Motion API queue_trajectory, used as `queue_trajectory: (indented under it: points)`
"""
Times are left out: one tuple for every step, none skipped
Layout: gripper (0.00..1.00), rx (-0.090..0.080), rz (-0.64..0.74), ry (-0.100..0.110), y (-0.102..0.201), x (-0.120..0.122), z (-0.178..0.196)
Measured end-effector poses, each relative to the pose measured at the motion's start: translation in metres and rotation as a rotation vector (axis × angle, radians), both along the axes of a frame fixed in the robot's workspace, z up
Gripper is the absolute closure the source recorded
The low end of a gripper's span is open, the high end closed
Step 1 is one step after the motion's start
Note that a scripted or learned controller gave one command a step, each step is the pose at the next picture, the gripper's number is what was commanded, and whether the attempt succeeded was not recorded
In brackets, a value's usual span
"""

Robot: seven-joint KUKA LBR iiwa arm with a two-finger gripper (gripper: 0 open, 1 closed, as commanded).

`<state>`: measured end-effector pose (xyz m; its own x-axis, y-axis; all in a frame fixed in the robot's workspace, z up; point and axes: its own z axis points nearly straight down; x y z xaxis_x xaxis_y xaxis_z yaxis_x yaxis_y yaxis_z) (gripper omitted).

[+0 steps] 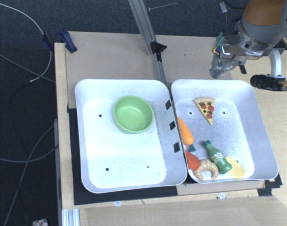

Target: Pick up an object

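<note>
1. A pale wooden counter (115,55) stood on dark carpet, with loose cables trailing over the floor at the left and a slanted metal rail (143,22) crossing its top edge.
2. Two shallow white plastic bins sat side by side on the counter: the left bin (86,140) and the right bin (256,126), their inner rims touching.
3. The left bin held a round light-green plastic bowl (133,114), upright, toward its far side.
4. In the right bin, a triangular toy pizza slice (205,108) lay near the far wall, its tip pointing toward the near right.
5. An orange toy carrot (185,132) lay along the bin's left wall, long axis running far-to-near, slightly slanted.
6. A small green toy bottle (217,157) lay tilted, its cap toward the far left and its base toward the near right.
7. Crowded in the near corner were a red toy piece (192,161), a tan toy croissant (207,168) and a flat yellow piece (236,169), touching or just beside the bottle.
8. The grey arm's hand (219,66) hung beyond the right bin's far rim, over bare counter, well apart from every toy and with nothing between its fingers; how far they were spread I cannot tell.
</note>
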<state>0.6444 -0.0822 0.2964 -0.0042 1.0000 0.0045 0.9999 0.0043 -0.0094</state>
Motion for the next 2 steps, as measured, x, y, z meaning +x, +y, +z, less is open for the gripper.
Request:
queue_trajectory:
  points:
    - [1.00, 0.001, 0.001, 0.004, 0.054, -0.009, -0.020]
    - [1.00, 0.001, 0.002, 0.005, 0.115, -0.015, -0.027]
